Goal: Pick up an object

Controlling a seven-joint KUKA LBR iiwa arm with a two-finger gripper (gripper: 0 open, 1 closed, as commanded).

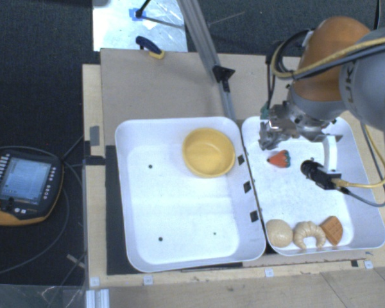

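While the pincer point(270, 138) hangs just above and beside the strawberry point(279, 159) in the right bin point(362, 226), its spread or closure indiscernible, nothing appears lifted, so descent, grasp and raising seemingly all remain

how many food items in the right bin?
4. Strawberry near the top-left by the gripper; egg, croissant and waffle in a row along the bottom edge. The arm may hide more.

Dark carpeted floor point(38, 56) surrounds the tan tabletop point(160, 88); a teach pendant point(19, 185) lies on it at left.
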